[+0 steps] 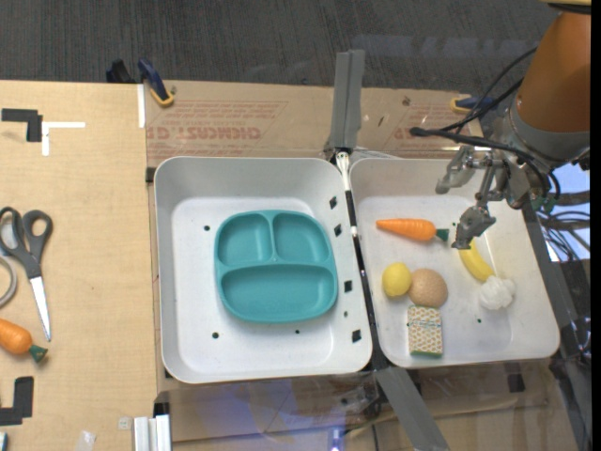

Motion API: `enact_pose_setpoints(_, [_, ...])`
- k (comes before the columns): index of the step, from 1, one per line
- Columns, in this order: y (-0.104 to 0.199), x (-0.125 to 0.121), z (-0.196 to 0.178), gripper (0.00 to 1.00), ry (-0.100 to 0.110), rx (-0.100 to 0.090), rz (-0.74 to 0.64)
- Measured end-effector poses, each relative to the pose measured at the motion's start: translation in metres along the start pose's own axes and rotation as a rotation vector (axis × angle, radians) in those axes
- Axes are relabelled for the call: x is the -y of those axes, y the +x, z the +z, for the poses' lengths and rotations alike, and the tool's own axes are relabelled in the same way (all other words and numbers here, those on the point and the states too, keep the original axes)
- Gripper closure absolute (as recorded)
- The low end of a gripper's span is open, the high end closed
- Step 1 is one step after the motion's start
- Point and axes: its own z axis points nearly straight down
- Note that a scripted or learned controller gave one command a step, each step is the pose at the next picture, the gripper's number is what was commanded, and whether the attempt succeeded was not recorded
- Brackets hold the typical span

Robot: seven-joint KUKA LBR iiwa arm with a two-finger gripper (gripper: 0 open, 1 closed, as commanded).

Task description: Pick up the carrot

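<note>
Two shallow white plastic bins lie side by side; the right bin point(526, 341) holds the task's thing, a slim orange carrot with a green stub end point(408, 228), lying in its upper-left part. Long axis: nearly 9-to-3, green end toward 3 o'clock. Grey two-finger gripper point(467, 228): just beside that green end, at 3 o'clock of it, nothing seen between its fingers; open or closed cannot be told. Neighbours: yellow lemon point(396, 280), tan egg-shaped ball point(428, 287) at 6 o'clock of the carrot, apart from it; yellow banana point(476, 263) under the gripper. Room: bare floor at 12 o'clock up to the wall; dividing rim near at 9 o'clock. Left bin point(188, 346): teal divided tray point(275, 265).
</note>
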Motion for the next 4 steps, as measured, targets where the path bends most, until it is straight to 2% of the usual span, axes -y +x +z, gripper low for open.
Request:
enact_pose_setpoints(1, [-0.039, -0.002, 0.164, 0.00, 0.001, 0.003, -0.054])
enact_pose_setpoints(2, [-0.040, -0.003, 0.153, 1.00, 0.002, 0.008, -0.058])
enact_pose_setpoints(3, [-0.005, 0.019, 0.146, 1.00, 0.000, 0.000, 0.024])
enact_pose_setpoints(4, [-0.005, 0.019, 0.146, 0.00, 0.000, 0.001, 0.024])
